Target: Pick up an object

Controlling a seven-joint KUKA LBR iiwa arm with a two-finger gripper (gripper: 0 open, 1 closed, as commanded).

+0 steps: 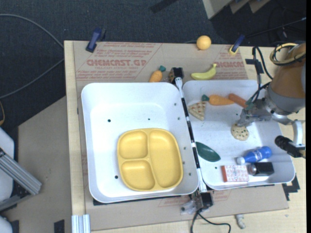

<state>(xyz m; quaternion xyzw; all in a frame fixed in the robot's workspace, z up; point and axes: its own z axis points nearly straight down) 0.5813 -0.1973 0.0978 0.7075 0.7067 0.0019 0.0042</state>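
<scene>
Gripper (pixel 245 120) hung low in the right bin (pixel 284 176), just above and touching the far edge of a round cookie (pixel 239 132); whether it was open or closed could not be told. Beyond it lay a carrot (pixel 221 100) and a sausage (pixel 237 100). Nearer were a blue bottle (pixel 256 155) and a green leaf (pixel 208 152). A yellow divided plate (pixel 149 158) sat in the left bin (pixel 97 101).

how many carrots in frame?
2. One carrot lies at the far end of the right bin; a smaller carrot sits on the cardboard behind the left bin.
</scene>
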